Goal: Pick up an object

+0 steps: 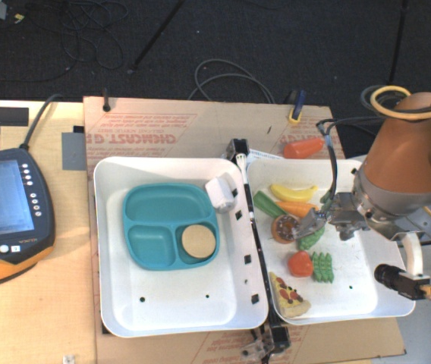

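I see the right bin (356, 298) crowded left of centre with toy food. Its far-right floor lies open. The left bin's (117, 203) front is bare.

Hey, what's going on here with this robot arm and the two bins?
The arm reaches in from the right over the right bin, its gripper low among toy foods: a banana, a tomato, a pizza slice and green pieces. Nothing looks lifted yet. The left bin holds a teal tray with a cookie in one compartment.
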